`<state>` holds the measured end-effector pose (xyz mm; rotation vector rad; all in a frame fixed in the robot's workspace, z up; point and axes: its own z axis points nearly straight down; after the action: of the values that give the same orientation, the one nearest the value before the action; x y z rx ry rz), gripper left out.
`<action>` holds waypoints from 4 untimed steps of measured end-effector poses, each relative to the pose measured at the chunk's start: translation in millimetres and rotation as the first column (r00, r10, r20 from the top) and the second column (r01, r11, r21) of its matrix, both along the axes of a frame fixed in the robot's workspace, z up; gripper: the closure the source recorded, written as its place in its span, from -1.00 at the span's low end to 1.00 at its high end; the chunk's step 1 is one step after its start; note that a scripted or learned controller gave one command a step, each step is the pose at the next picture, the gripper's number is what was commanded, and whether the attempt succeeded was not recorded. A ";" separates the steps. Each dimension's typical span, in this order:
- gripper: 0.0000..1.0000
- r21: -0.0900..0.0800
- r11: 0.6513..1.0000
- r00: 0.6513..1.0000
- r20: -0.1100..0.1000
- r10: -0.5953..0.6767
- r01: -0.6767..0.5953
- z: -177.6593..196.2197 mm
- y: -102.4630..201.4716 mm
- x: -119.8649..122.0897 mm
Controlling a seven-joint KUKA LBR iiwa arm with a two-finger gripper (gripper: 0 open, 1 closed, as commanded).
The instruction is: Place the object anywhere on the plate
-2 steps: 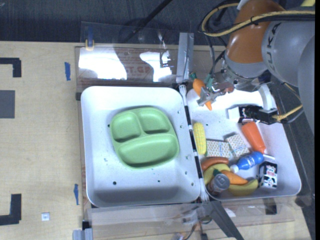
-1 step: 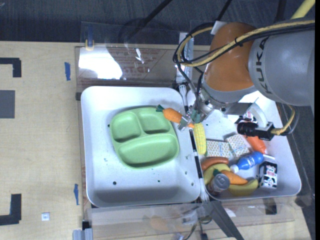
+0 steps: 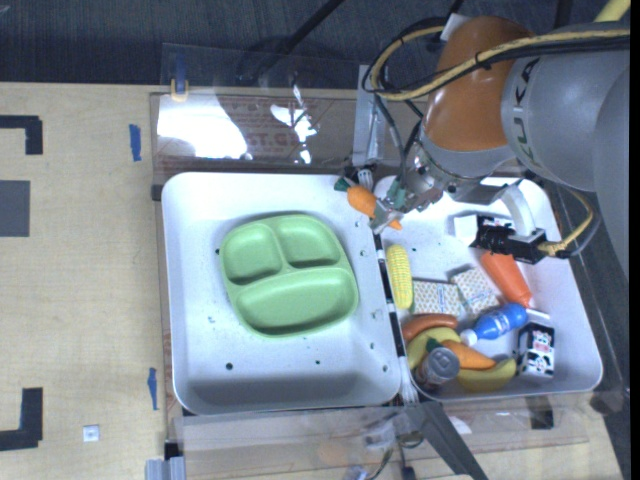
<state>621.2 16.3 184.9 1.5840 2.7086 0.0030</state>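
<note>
A green plate [image 3: 288, 273] with three compartments lies in the left white bin [image 3: 190, 368]. My gripper [image 3: 392, 208] hangs over the top of the wall between the two bins, just right of the plate's far corner. A small orange carrot [image 3: 361, 200] with a green top shows on either side of the fingertips, and the gripper looks shut on it. The carrot points toward the left bin's back right corner.
The right bin [image 3: 580, 338] holds a corn cob [image 3: 399, 273], a bigger carrot [image 3: 507, 276], a blue bottle [image 3: 497, 323], a banana [image 3: 485, 365], a can [image 3: 438, 365], a black-and-white carton [image 3: 538, 350] and checkered pieces [image 3: 440, 293]. A clear sheet [image 3: 250, 128] stands behind the left bin.
</note>
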 end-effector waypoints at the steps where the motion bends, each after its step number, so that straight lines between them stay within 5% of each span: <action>1: 1.00 0.000 1.000 1.000 0.005 -0.002 0.002 10.5 -0.7 1.2; 2: -1.00 0.000 1.000 1.000 0.005 -0.002 0.002 10.6 -0.7 1.2; 3: -1.00 0.000 0.997 0.997 -0.004 0.078 -0.078 0.1 -95.2 -39.1; 4: -1.00 0.001 1.000 1.000 -0.005 0.027 -0.027 -0.7 -58.6 -134.2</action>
<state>486.9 -42.3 184.2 1.5497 2.7340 0.0003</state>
